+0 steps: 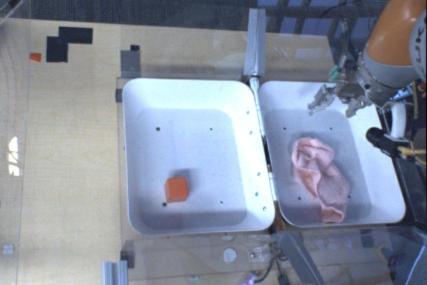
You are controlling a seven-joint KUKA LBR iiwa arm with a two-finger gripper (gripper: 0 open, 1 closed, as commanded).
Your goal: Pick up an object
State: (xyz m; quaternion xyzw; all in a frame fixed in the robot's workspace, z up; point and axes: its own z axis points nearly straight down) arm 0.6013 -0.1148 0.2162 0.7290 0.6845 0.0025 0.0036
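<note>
gripper (337, 101) hangs over the right bin's (287, 210) far edge, fingers spread, holding nothing.
a crumpled pink cloth (320, 177) lies in the middle of that bin; an orange block (177, 189) sits in the left bin (143, 143), toward its near side.

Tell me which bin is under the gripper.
The right bin, holding the pink cloth; the gripper hangs over its far end. The left bin holds an orange block.

Two bins set side by side on the bench (73, 163), a block (177, 189) placed lower left in the left bin (193, 93), a crumpled cloth (320, 177) laid in the right bin (293, 103), the gripper (337, 100) positioned over its upper right part.
</note>
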